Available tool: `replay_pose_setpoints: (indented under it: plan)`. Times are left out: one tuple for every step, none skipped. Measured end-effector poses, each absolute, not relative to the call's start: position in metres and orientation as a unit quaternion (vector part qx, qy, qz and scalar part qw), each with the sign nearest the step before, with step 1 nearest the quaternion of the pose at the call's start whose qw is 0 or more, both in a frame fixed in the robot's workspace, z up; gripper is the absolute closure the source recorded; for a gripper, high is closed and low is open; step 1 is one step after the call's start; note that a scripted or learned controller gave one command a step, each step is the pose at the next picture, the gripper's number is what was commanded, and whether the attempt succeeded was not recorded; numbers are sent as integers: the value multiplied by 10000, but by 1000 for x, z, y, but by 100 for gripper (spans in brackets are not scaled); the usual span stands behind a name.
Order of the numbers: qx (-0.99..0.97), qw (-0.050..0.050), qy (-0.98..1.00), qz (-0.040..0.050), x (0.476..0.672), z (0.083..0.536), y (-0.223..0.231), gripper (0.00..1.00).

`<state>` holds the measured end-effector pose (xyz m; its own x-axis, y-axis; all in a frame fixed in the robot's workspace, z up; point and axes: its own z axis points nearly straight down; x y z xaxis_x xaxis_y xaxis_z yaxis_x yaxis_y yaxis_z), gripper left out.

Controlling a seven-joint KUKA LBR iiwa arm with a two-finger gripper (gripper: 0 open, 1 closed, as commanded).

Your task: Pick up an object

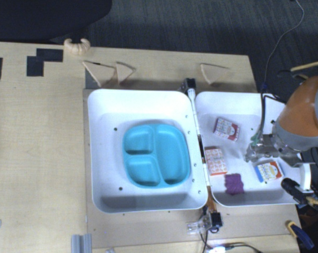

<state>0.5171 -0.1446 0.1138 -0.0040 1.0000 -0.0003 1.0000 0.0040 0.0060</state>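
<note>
The right bin (222, 105) holds a small red-and-white packet (226, 128) toward the back, a flat white-and-red patterned packet (215, 161) near its left wall, a purple lump (234, 183) at the front, and a white packet with blue and orange print (268, 171) at the right. My gripper (258, 151) hangs low over the right side of this bin, just above and left of the blue-and-orange packet. Nothing shows between its fingers.
The left bin (101, 141) holds a light blue three-compartment tray (156, 154). A black-and-white bar (193, 115) runs along the seam between the bins. The arm's grey body and orange band (304, 115) cover the right bin's right edge. Cables lie at the bench's front edge.
</note>
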Motion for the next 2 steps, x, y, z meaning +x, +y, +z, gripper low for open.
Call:
replay_pose_setpoints:
  plan:
    - [7060,21,7082,20,517,114,-145,0]
    - [7086,128,7054,25,491,90,-111,0]
